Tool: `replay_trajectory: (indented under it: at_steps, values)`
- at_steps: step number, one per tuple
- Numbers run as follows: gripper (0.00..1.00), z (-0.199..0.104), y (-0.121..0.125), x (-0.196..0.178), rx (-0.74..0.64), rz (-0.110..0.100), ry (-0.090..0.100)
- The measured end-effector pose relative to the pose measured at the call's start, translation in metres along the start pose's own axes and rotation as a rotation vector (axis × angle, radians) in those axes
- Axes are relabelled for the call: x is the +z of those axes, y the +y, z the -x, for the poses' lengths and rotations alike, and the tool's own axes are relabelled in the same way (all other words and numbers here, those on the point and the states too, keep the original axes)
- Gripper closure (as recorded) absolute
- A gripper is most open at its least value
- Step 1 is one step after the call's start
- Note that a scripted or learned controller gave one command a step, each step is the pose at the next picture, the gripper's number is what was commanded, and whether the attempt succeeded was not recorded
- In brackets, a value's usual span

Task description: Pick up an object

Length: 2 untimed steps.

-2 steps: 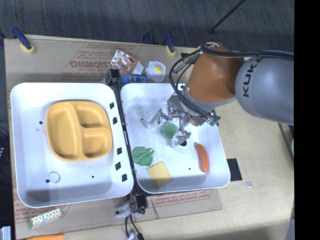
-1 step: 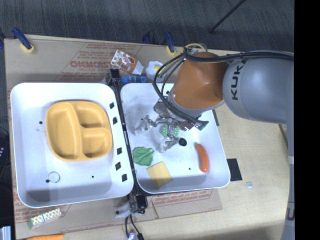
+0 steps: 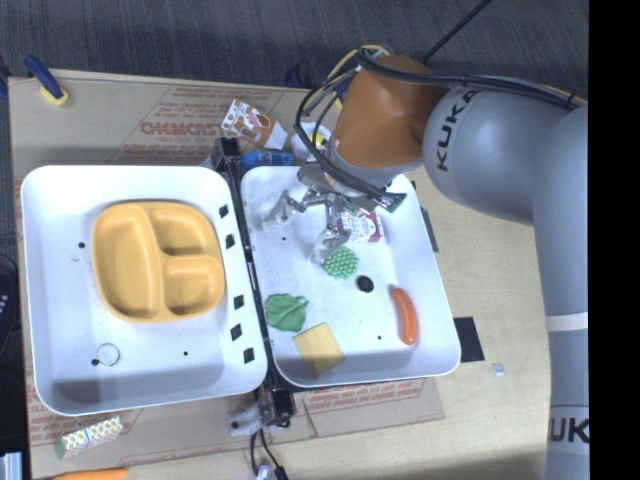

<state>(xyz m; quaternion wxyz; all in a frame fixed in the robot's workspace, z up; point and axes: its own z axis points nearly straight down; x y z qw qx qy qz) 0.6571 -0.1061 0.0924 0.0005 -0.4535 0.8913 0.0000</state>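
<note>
A bulky grey arm [image 3: 520, 178] fills the right of the frame, "KUKA" lettered in black on its casing. A glossy orange band [image 3: 378, 113] caps the wrist, black cables [image 3: 470, 13] looping over it toward metallic gripper hardware [image 3: 335, 213].

Bare floor lies mid right bin [image 3: 432, 268] between green ball [image 3: 340, 262], hot dog [image 3: 404, 315] and, apparently, leaf [image 3: 286, 311].

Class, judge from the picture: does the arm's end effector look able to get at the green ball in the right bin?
Probably yes. The end effector hangs just above the green ball, and nothing lies over the ball.
</note>
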Motion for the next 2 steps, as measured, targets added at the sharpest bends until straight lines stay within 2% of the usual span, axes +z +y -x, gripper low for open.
replay_trajectory:
  at_steps: [1, 2]
  values:
    - [0.0, -0.026, 0.024, 0.001, -0.268, 0.004, 0.002]
    - [0.0, -0.07, 0.03, 0.001, -0.554, 0.005, 0.002]
